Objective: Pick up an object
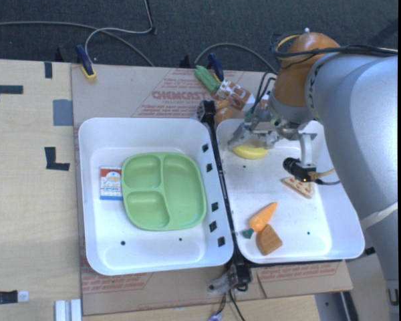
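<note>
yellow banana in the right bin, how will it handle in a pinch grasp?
The banana looks smooth and curved, so it may slip or swivel between fingers. Probably a light plastic toy, likely stiff. It lies near the bin wall, which could crowd the gripper.

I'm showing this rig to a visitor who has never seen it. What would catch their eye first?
Likely the big grey arm with its orange band, reaching in from the right, its gripper low over a yellow banana-like piece at the back of the right bin. Next, the green divided plate in the middle of the left bin.

green divided plate (164, 190), small card (111, 182), left bin (93, 139)
</note>
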{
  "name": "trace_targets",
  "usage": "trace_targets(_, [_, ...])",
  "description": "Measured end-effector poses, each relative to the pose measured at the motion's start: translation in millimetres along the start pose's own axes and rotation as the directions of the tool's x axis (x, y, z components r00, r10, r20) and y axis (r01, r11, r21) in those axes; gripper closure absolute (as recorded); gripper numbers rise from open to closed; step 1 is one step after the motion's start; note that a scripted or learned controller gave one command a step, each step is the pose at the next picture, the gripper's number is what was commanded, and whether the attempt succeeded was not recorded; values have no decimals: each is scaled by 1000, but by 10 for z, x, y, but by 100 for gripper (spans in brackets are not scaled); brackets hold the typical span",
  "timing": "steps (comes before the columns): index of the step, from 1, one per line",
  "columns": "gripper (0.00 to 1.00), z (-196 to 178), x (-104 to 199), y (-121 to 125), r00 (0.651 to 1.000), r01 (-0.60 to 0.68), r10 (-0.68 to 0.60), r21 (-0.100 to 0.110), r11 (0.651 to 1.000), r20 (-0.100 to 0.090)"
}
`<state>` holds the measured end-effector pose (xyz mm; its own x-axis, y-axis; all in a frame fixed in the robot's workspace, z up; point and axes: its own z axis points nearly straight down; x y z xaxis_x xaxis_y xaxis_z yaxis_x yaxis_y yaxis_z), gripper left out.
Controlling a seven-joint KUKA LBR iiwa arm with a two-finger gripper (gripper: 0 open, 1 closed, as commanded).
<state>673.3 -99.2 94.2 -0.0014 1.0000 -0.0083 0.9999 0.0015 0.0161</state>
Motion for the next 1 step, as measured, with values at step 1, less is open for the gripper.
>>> trace_targets(1, [0,2,-18,2,1000,1,-1,0,1000,-2])
